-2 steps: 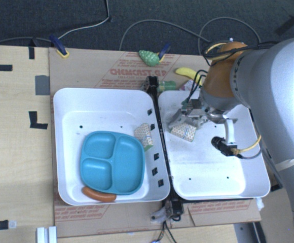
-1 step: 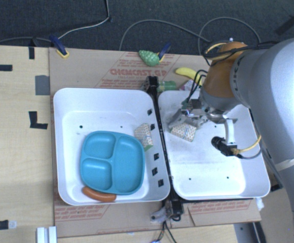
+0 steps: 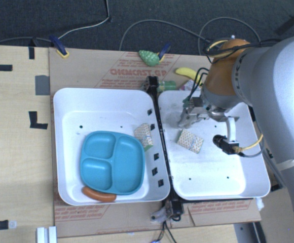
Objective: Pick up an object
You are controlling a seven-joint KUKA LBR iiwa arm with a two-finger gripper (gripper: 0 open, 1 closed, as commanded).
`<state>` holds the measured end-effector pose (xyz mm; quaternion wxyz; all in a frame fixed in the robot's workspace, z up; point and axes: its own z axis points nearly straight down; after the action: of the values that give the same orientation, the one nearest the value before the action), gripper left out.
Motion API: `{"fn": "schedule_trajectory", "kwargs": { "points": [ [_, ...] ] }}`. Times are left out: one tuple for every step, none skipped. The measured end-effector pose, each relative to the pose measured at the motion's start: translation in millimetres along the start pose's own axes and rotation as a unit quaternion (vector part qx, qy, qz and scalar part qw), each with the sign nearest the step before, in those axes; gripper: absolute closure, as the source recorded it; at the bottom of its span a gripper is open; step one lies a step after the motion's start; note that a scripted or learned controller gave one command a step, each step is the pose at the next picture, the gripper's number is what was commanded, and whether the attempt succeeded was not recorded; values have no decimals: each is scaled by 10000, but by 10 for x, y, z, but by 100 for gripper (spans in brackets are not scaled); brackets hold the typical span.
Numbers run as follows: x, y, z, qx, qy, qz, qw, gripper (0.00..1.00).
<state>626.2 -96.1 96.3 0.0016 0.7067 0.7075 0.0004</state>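
Observation:
A small patterned packet (image 3: 190,141) lies flat in the right bin (image 3: 223,181), near its left-centre. My gripper (image 3: 187,117) hangs just above and behind the packet's far edge, reaching in from the right below the grey arm and orange band. Nothing shows held in it. In the left bin (image 3: 71,110) a blue divided plate (image 3: 111,162) sits with an orange sausage (image 3: 99,194) at its near edge. A second patterned packet (image 3: 144,133) rests against the divider next to the plate.
Behind the bins on the cardboard lie a green toy (image 3: 149,57), a yellow banana (image 3: 186,73) and a blue clip (image 3: 61,47). A black fitting with a yellow cable (image 3: 228,145) hangs from the arm over the right bin.

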Motion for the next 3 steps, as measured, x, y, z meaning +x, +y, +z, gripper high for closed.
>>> {"fn": "schedule_trajectory", "kwargs": {
  "points": [
    [0, 0, 0, -1, 1, 1, 10000, 0],
    [-193, -475, 96, -4, 1, 1, 10000, 0],
    [-199, -470, -3, -8, -5, 3, 10000, 100]
  ]
}}
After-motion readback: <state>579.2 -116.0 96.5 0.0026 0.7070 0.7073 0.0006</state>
